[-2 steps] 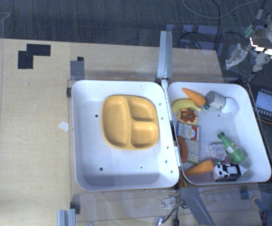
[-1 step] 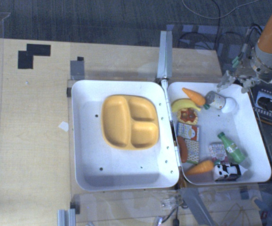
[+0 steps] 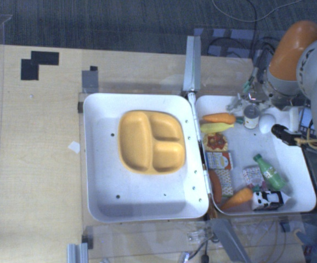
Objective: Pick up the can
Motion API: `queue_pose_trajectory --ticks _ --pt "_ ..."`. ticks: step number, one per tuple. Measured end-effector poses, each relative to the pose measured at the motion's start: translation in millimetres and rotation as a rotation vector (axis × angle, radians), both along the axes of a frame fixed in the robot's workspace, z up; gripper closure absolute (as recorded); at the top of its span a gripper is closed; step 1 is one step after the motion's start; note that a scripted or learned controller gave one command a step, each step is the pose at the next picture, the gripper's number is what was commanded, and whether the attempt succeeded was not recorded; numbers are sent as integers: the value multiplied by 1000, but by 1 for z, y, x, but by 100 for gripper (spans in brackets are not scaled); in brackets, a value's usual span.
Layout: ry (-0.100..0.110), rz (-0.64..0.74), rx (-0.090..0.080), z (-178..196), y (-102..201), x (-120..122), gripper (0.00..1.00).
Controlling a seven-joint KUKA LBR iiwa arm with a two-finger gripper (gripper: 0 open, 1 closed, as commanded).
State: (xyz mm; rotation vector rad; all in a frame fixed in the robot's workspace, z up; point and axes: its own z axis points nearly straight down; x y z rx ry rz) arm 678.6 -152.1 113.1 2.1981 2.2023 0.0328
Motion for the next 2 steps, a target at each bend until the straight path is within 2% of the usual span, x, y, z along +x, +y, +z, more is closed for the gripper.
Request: queue_pose_trajectory --ticks 1,2 --pt "0 0 0 0 0 0 0" --pt "26 -140 7 -24 -19 -7 0"
